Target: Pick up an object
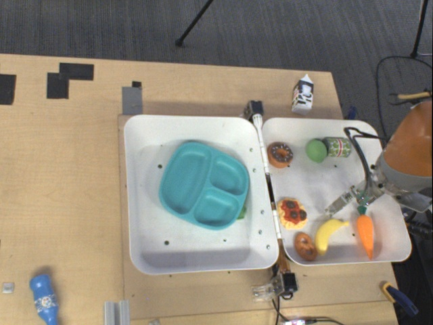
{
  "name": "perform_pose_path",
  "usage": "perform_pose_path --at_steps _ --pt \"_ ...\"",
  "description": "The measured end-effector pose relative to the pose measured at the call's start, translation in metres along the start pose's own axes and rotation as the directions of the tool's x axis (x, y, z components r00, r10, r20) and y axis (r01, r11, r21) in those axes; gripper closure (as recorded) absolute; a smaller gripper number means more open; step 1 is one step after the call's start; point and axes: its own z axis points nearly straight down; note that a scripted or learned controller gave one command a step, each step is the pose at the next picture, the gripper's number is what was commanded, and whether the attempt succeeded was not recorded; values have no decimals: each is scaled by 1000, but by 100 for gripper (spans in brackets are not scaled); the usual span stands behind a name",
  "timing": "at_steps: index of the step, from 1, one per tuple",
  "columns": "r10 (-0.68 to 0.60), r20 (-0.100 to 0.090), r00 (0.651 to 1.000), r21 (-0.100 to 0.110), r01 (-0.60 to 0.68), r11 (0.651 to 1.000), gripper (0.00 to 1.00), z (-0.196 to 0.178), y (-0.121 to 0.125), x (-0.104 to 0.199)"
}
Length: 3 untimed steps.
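My bench [61,181] is light tan wood, its top edge running across the upper view. Black rectangular patches [67,78] sit on its far left. Beyond it, dark grey carpeted floor [101,12], with thin black rods [203,12] crossing it at a slant. Dark cables [396,87] loop over the floor at right. Lighting is even and soft, with no hard shadows.

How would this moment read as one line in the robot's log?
task: pick up an object | gripper: low in right bin, above carrot, beside banana | held: nothing visible | left bin: teal plate
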Motion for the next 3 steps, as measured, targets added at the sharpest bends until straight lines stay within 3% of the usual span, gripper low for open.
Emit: perform_pose_path --at_steps 1,2,3 --pt "-291 9 957 -7 291 957 0 -2 -39 10" --pt "-390 8 921 -1 390 921 0 -2 -23 41" --pt "-643 6 766 0 643 766 0 -2 6 64"
